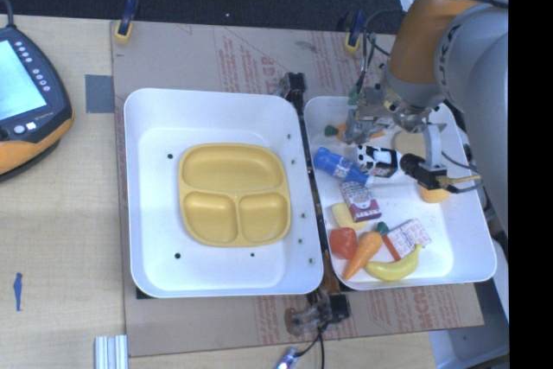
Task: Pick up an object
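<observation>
We make out faint red print on cardboard sheet [259, 56] under bins, too blurred to read; small red-white packets [361, 201] carry printing we cannot decipher; pendant screen [19, 86] shows nothing legible

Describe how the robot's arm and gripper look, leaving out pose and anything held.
The arm is bulky and rounded, light grey, with a broad orange band above the wrist. Thin dark cables run alongside it. The gripper is a small grey metal assembly, its details too fine to make out.

Gripper [363, 127] low in right bin [471, 259] above toys [380, 246].
</observation>
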`<state>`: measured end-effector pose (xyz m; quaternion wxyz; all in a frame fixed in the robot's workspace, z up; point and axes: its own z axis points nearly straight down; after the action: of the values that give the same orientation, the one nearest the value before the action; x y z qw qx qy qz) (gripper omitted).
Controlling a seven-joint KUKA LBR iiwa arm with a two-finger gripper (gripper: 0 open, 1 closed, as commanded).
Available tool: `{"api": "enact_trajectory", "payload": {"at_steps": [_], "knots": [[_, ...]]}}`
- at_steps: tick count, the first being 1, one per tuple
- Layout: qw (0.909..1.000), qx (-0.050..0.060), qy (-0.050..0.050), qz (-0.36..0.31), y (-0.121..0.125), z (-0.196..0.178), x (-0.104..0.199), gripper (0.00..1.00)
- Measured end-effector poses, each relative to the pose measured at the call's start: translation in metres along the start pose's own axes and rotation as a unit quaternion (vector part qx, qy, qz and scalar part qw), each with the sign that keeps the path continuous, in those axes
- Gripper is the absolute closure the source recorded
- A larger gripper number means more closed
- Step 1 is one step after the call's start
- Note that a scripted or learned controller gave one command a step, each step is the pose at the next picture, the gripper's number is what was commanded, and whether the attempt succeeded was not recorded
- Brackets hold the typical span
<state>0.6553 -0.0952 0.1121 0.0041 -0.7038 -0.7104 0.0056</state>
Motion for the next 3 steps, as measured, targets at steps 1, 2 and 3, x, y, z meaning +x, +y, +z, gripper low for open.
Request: {"api": "enact_trajectory", "payload": {"at_steps": [1, 2, 3], "knots": [[1.0000, 0.000, 0.000, 0.000, 0.000, 0.000, 0.000, 0.00], [1.0000, -0.004, 0.000, 0.001, 0.001, 0.020, 0.000, 0.00], [1.0000, -0.006, 0.001, 0.004, 0.001, 0.020, -0.050, 0.00]]}}
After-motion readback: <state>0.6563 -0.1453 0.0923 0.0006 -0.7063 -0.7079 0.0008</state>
